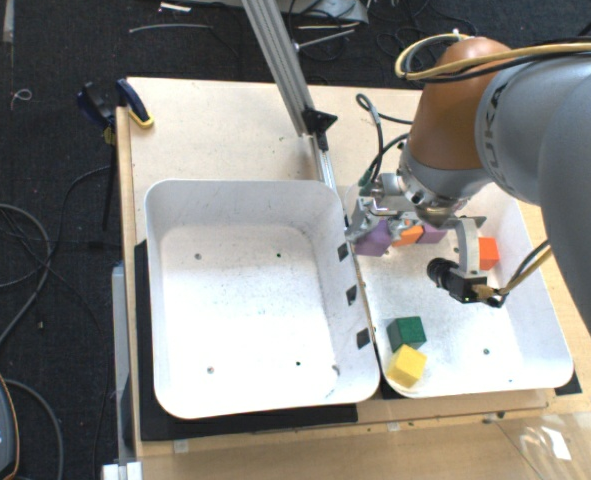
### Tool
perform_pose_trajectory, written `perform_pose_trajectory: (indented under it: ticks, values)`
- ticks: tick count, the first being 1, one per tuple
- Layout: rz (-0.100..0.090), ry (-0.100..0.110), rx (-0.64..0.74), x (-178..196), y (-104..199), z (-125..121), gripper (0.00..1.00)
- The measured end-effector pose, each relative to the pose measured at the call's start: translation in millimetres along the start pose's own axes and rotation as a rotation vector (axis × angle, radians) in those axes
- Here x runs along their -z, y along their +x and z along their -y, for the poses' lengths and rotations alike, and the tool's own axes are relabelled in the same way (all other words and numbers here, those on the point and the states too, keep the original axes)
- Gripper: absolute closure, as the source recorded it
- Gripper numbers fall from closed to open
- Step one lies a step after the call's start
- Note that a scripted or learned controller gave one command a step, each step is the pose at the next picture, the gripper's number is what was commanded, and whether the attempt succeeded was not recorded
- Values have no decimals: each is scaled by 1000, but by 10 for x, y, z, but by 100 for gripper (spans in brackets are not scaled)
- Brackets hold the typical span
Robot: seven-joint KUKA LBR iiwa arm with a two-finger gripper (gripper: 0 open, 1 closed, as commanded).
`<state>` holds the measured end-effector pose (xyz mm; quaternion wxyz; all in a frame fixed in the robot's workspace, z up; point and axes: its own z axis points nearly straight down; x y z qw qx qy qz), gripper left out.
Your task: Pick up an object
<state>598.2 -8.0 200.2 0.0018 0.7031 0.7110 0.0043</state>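
Dark carpet strewn with cables surrounds a pale tabletop (225, 128) that fills the middle of the frame and carries two shallow white bins side by side. The left bin (175, 388) sits at centre-left. The right bin (535, 368) lies at centre-right and holds several small blocks. A green block (408, 330) sits toward its lower left, with a yellow block (407, 367) just below it, touching or nearly so. An orange block (488, 253) lies toward the bin's right side. A purple block (375, 240) lies at the bin's upper left, close to the wall shared with the left bin, with a second orange piece (410, 234) just beside it on the right.

The arm (535, 118) comes in from the upper right, its orange band bulking over the right bin. The gripper (395, 213) hangs at the bin's upper left, right above the purple block and the orange piece beside it. Whether its jaws are apart or closed, or have hold of anything, cannot be told from this angle. A slanted metal rail (275, 48) runs down from the top centre toward the bins.
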Motion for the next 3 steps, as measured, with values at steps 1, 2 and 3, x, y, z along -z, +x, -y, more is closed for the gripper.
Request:
perform_pose_trajectory:
  ticks: [1, 2, 3]
  values:
    - [2, 13, -4, -54, 463, 307, 100]
    - [2, 7, -6, 183, 651, 323, 100]
    - [3, 7, -5, 165, 923, 98, 100]
